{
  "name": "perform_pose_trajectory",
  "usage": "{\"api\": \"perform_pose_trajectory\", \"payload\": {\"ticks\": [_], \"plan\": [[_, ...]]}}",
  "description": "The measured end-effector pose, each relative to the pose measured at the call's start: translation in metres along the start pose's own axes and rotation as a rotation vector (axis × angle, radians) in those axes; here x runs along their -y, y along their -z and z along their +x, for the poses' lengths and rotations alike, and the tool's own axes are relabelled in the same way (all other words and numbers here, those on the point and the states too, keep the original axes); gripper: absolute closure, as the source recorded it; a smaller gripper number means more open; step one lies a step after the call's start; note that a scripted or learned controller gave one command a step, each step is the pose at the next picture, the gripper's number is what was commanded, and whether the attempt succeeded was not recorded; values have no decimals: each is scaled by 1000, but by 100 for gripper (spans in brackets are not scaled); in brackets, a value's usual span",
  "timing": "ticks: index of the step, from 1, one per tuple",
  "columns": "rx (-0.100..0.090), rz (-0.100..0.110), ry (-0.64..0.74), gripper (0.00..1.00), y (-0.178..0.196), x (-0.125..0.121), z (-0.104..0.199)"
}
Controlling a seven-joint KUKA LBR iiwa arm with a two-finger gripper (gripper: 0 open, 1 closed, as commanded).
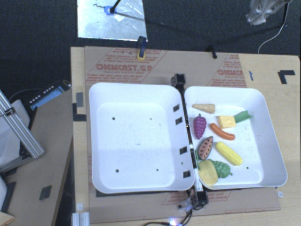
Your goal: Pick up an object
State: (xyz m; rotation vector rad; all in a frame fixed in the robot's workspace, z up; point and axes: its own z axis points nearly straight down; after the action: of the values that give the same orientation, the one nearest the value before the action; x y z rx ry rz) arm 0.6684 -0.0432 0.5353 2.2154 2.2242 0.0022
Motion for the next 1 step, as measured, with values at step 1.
{"api": "perform_pose_trajectory", "payload": {"ticks": [1], "plan": [[0, 0, 0, 100, 0, 0, 6]]}}
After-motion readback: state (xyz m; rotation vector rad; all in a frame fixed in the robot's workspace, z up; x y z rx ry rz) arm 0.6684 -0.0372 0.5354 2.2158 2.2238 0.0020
